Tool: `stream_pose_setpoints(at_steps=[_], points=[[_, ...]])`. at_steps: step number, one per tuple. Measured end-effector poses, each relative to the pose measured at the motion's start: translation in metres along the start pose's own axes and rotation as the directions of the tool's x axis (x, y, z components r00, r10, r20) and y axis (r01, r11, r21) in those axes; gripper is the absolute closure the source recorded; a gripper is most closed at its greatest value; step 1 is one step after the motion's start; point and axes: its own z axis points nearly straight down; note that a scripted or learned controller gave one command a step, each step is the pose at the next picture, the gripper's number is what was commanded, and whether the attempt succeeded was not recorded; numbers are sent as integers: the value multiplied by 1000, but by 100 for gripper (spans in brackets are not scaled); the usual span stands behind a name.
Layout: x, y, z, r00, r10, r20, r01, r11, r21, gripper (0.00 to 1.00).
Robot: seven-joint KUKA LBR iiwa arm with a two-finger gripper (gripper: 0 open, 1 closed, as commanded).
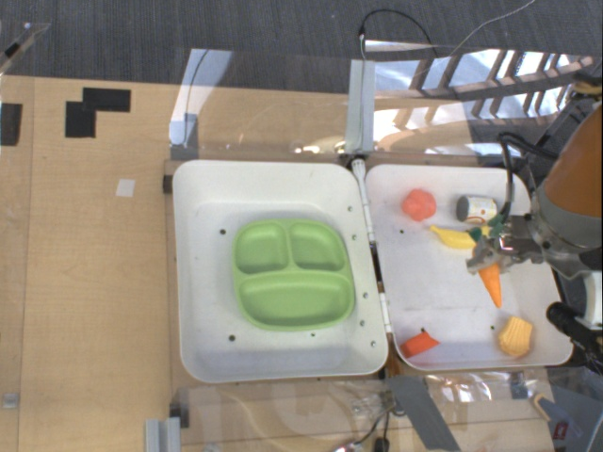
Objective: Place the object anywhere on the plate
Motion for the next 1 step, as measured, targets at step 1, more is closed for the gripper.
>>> stream_pose_setpoints(at_steps=[1], points=[[75, -3, 28, 996, -87, -1, 87, 996, 2, 100]])
